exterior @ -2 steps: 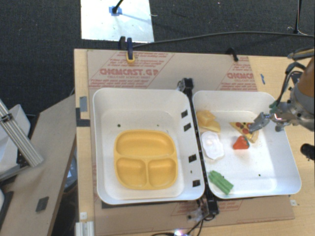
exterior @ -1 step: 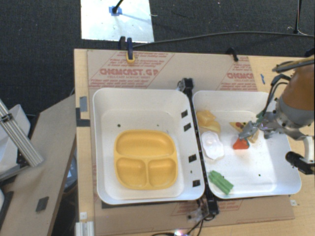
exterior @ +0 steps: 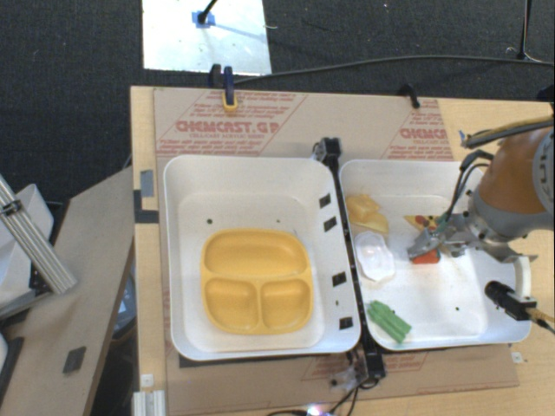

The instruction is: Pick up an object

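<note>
- Camera view, from above at a slant: a plywood bench [exterior: 286, 120] under a protective sheet printed in red lettering carries two shallow white bins side by side; dark carpet lies behind it, with a pale floor panel [exterior: 204, 24] at top; a cable [exterior: 390, 61] runs across the carpet.
- Left bin [exterior: 186, 198] holds a yellow divided tray [exterior: 257, 280]; right bin [exterior: 451, 315] holds a yellow crumpled piece [exterior: 368, 212], a clear plastic item [exterior: 374, 256] just below it, and a green block [exterior: 388, 321] near the front wall.
- Arm [exterior: 520, 185] reaches in from the right, orange band above the wrist; the gripper [exterior: 431, 243] sits low over a small red object [exterior: 424, 256] in the right bin; whether the jaws are apart or together cannot be told.
</note>
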You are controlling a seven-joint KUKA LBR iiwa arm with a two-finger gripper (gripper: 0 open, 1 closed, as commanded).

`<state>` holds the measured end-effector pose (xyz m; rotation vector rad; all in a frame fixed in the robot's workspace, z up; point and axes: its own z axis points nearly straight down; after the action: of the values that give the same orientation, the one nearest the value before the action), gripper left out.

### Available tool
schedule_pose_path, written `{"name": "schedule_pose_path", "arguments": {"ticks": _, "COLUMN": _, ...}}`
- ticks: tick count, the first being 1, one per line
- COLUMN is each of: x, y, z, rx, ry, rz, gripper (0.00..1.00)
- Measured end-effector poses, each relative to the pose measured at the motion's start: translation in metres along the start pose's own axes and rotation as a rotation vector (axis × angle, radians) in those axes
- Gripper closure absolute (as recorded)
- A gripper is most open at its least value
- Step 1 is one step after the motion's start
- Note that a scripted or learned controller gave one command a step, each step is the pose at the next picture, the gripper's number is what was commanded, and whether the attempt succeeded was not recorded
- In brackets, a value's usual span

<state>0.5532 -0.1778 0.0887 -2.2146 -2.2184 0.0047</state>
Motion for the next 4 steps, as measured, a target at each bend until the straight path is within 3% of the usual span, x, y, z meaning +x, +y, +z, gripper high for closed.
{"name": "schedule_pose_path", "arguments": {"ticks": 1, "x": -0.001, "y": 0.002, "z": -0.012, "rx": -0.006, "ry": -0.003, "rz": -0.001, "gripper": 1.00}}
{"name": "schedule_pose_path", "arguments": {"ticks": 3, "x": -0.012, "y": 0.006, "z": -0.127, "rx": -0.012, "ry": -0.005, "rz": -0.002, "gripper": 1.00}}
{"name": "schedule_pose_path", "arguments": {"ticks": 4, "x": -0.002, "y": 0.005, "z": -0.178, "rx": -0.011, "ry": -0.004, "rz": -0.005, "gripper": 1.00}}
